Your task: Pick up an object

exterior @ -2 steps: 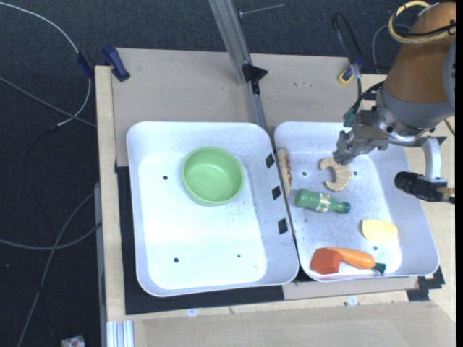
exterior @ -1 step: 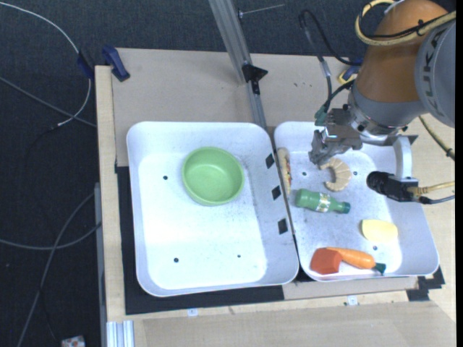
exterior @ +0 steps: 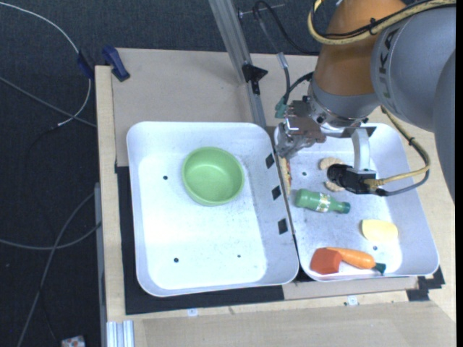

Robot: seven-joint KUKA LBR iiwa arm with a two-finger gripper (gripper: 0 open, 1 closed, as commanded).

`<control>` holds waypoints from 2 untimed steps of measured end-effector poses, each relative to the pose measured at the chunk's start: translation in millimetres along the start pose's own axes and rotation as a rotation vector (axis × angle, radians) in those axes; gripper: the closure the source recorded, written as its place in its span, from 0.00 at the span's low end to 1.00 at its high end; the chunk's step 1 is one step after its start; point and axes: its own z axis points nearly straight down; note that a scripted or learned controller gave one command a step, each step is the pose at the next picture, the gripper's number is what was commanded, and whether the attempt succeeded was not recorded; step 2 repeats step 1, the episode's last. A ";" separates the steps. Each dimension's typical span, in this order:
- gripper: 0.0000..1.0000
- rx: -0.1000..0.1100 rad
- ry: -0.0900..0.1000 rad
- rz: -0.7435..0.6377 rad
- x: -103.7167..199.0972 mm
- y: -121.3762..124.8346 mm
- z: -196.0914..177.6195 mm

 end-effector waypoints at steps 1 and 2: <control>1.00 0.000 0.000 0.001 61.2 7.3 -5.6; 1.00 0.000 0.000 0.001 61.2 7.3 -5.6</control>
